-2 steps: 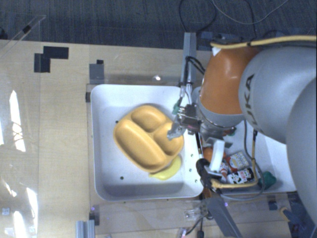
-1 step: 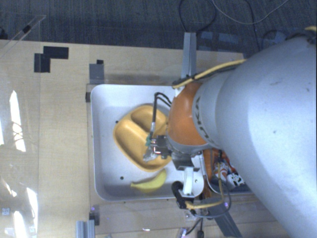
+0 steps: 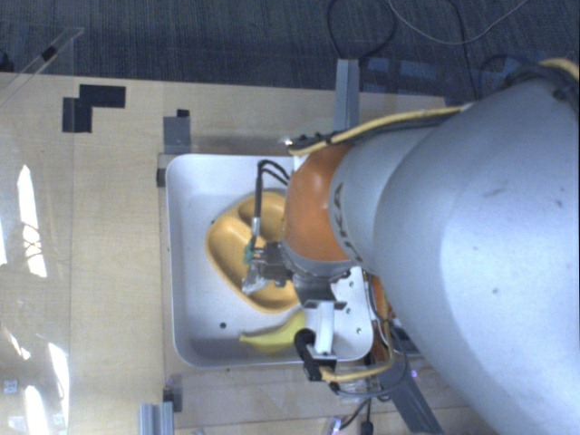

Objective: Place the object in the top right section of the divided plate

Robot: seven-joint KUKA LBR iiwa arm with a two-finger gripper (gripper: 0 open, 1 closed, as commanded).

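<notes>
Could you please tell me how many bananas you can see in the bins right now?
1. The banana lies near the front edge of the white bin, just below the yellow plate. The arm covers much, so others may be hidden.

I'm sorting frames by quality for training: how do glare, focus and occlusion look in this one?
Camera view: bright glare streaks on the clear panel at left; the arm looms large and soft, covering part of the white bin; yellow plate and banana evenly lit, slightly blurred.

Grey arm over white bin (image 3: 186, 270), yellow divided plate (image 3: 227, 247) (partly hidden), banana (image 3: 272, 336) beside it
</notes>
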